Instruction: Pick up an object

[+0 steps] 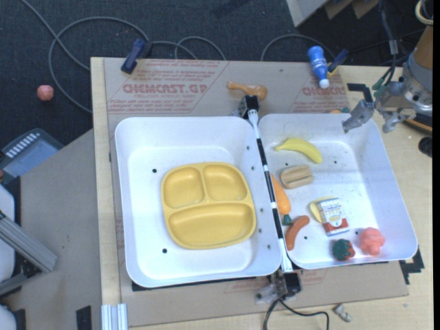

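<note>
We find the bench bearing two shallow white bins side by side. The left bin [134, 184] holds a yellow divided tray [206, 205] with three compartments, lying flat near the bin's middle.

The right bin [392, 184] holds the loose objects. A banana [300, 149] lies in its upper part, and just below it we note a hot dog bun [296, 177]. A carrot [280, 196] rests along the bin's left wall, close to the divider between the bins, with a reddish sausage [296, 230] below it. A small carton [331, 215] with a red and white face lies toward the lower middle. At the bottom right we record a strawberry-like piece [344, 250] and, just beside it, a pink lumpy object [372, 241].

The gripper [371, 113] is positioned over the upper right corner of the right bin, well apart from every object in it. We see its two fingers [355, 119] spread, with nothing between them; the pincer is unclosed and grips no object.

Outside the bins, a blue bottle [318, 63] lies on the board above the right bin, and a brown wooden piece [247, 89] sits above the divider.
</note>
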You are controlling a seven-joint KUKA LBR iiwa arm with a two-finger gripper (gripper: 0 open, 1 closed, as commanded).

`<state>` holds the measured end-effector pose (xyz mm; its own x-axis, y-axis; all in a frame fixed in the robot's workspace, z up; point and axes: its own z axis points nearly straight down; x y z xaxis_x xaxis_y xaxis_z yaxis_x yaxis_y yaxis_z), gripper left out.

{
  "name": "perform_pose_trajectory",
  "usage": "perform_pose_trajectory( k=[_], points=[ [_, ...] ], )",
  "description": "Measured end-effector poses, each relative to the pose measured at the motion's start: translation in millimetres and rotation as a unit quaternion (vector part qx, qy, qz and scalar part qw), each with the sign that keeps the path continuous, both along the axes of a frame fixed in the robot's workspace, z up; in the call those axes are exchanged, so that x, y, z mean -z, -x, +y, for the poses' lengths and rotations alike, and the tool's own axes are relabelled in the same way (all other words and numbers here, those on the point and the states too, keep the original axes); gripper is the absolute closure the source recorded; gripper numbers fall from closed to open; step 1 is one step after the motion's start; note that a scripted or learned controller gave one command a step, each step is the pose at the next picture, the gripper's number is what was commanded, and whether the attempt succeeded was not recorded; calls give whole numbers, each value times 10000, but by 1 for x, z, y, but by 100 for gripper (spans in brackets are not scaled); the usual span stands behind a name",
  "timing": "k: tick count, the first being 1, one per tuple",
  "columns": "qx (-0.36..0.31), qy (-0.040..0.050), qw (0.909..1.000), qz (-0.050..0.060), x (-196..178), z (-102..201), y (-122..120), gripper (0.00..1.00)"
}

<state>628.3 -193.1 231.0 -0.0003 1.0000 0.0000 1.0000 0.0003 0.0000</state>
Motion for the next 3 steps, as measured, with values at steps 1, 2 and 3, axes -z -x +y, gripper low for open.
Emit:
perform_pose_trajectory(
  k=[1, 2, 3],
  points=[
    [-7, -5, 10000, 4, 51, 48, -38, 0],
    [-5, -5, 10000, 9, 136, 79, -38, 0],
    [-9, 3, 10000, -12, 124, 78, -39, 100]
  ],
)
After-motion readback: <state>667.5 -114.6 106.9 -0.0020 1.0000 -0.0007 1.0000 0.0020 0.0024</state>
